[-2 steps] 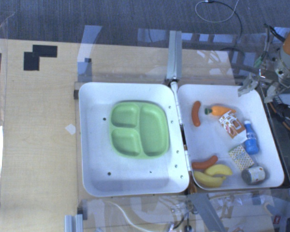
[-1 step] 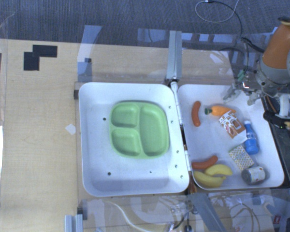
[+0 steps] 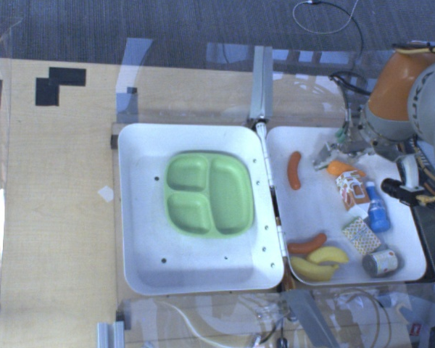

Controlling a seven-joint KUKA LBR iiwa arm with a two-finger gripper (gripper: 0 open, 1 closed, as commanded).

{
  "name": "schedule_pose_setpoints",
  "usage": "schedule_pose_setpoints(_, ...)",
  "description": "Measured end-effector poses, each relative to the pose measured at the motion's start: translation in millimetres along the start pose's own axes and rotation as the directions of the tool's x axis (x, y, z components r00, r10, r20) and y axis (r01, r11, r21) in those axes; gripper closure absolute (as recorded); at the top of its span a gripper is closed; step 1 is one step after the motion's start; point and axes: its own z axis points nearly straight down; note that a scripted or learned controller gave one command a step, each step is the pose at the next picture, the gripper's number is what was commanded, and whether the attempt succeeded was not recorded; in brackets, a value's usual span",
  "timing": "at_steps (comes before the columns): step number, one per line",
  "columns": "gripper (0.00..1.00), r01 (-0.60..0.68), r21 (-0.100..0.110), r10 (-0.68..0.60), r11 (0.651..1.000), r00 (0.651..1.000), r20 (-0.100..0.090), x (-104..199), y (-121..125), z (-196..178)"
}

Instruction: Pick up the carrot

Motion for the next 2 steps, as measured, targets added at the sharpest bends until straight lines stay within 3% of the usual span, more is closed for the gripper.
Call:
schedule_pose_setpoints(1, 0.00, -0.246, 0.001, 0.246, 0.969, 0.969, -0.002, -33.2, 10.4, 14.3)
schedule_pose_setpoints(2, 0.00, -0.235, -0.001, 0.235, 0.972, 0.972, 0.000, -32.5, -29.8, 13.3)
